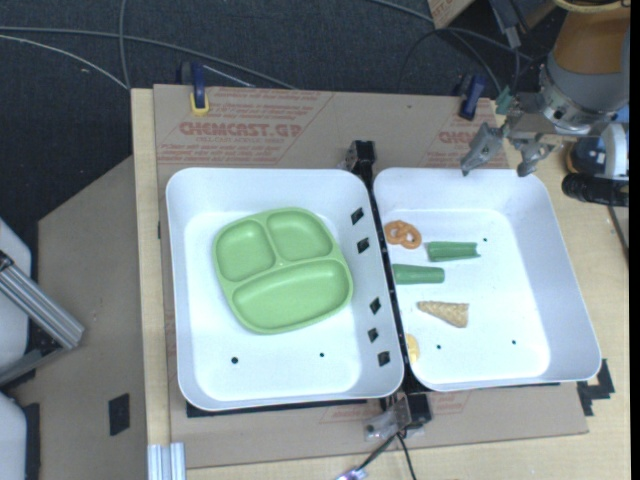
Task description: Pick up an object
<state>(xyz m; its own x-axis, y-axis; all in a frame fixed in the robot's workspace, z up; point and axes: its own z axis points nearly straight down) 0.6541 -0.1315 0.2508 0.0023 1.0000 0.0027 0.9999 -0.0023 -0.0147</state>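
My gripper [497,158] hangs above the far rim of the right bin [560,268], its two fingers spread apart and nothing between them. Below it in that bin lie a brown pretzel [402,234], a green bean-like piece [453,252], a second green piece [417,274], a tan wedge of bread or chip [444,312] and a small yellow bit [412,347] by the bin's left wall. All of them sit in the bin's left half, well to the near left of the gripper.
The left bin [200,348] holds a green three-compartment plate [282,268]. A black clamp strip [372,258] runs between the bins. Blue clamps [199,85] hold the cardboard base at the back. Cables trail across the dark floor behind.
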